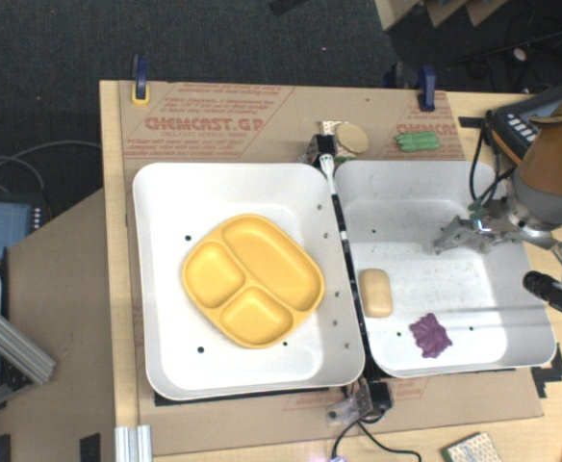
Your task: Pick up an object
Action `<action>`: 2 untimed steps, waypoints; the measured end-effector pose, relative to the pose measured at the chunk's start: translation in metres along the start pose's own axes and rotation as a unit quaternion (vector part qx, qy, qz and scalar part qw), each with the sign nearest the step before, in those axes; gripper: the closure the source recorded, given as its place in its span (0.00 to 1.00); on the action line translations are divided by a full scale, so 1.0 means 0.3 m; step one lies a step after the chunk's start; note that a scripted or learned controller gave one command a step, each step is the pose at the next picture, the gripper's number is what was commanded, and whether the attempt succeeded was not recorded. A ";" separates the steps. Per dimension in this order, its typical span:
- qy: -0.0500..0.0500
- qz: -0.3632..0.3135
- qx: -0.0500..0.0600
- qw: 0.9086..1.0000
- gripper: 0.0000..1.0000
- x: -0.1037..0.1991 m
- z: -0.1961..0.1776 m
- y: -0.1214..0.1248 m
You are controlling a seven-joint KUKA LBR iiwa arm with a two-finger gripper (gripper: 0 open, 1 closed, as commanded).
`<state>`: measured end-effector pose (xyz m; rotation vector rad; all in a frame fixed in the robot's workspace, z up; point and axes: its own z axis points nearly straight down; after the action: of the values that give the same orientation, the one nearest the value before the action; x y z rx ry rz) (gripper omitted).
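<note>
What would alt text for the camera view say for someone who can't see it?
A robot arm reaches from the right over the right white bin, which holds a tan block and a purple lump. The left white bin holds a yellow divided tray.

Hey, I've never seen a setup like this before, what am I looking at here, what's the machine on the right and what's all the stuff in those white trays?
One camera looks down at a slant on a bench. The machine at right is a robot arm, grey with an orange band, ending in a gripper that hangs over the right bin; nothing shows between its fingers. Its job is to pick up an object. The right bin holds a tan oblong block and a crumpled purple piece. The left bin holds a yellow three-compartment tray. Behind the bins, on the brown board, lies a small green object.
</note>
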<state>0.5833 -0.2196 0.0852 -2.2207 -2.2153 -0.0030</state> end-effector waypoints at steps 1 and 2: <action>-0.002 -0.002 -0.002 1.000 1.00 0.008 -0.034 0.008; -0.002 0.000 0.001 1.000 1.00 -0.017 -0.077 -0.122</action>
<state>0.5467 -0.2246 0.1083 -2.2223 -2.2164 0.0027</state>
